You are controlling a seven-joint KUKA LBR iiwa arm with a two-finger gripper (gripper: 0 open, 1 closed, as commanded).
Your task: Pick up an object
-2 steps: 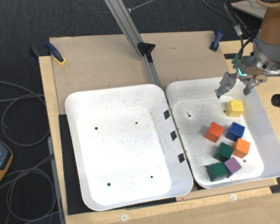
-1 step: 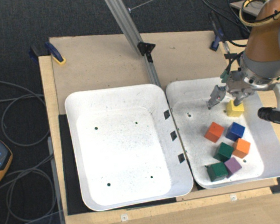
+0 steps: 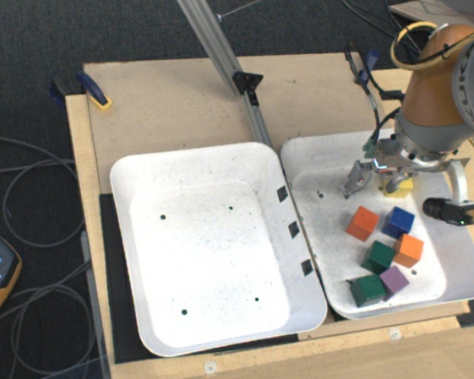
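Several small blocks lie in the right bin (image 3: 329, 216). An orange-red block (image 3: 362, 223) and a blue block (image 3: 400, 221) sit mid-bin. Below them are an orange block (image 3: 410, 249), a green block (image 3: 380, 255), a purple block (image 3: 394, 279) and a dark green block (image 3: 367, 289). A yellow block (image 3: 401, 188) peeks out beside the wrist. My gripper (image 3: 370, 184) hovers over the bin's upper middle, just above the orange-red block. It is open, with nothing between its fingers.
The left bin (image 3: 140, 238) adjoins the right one, with black clips along the shared rim. A metal pole (image 3: 219, 46) slants over the back of the bench. Cables trail at the right by the arm.
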